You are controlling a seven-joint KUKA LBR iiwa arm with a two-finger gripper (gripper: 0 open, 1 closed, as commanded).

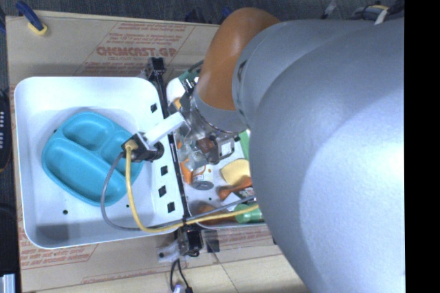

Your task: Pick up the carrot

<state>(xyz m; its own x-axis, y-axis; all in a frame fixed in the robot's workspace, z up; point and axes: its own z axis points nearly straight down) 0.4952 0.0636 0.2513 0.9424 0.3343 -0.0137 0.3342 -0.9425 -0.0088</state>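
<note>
My gripper hangs low over the left part of the right bin, under the orange wrist band. An orange sliver that may be the carrot lies just left of the gripper, close to the bin's left wall. Another small orange piece lies to the gripper's lower right. The arm's grey body hides most of the right bin. I see nothing clearly held.
The left bin holds a blue divided tray. A yellow and grey cable loops over that bin's right side from a black clamp. A yellow block and a green item lie in the right bin.
</note>
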